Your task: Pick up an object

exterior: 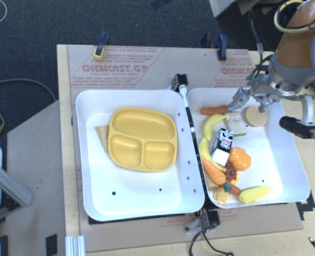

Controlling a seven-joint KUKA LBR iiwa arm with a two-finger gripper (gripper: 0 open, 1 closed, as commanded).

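Observation:
My gripper (251, 104) hangs over the back of the right bin (285, 148), open, its two fingers spread with nothing between them. Just below it lies a round tan biscuit (257, 117). To the left of the fingers are a small orange carrot (214, 110), a banana (211, 126) and a checkered piece (235, 125). Further forward lie a black and white carton (223, 143), an orange fruit (240, 159), a longer carrot (213, 171) and a yellow corn cob (254, 194).
The left bin (93, 180) holds a yellow divided plate (143, 139) with a tan wedge (102, 136) tucked at its left edge. A black divider rail (191, 137) runs between the bins. The arm's grey and orange body (298, 47) looms over the right bin's back corner.

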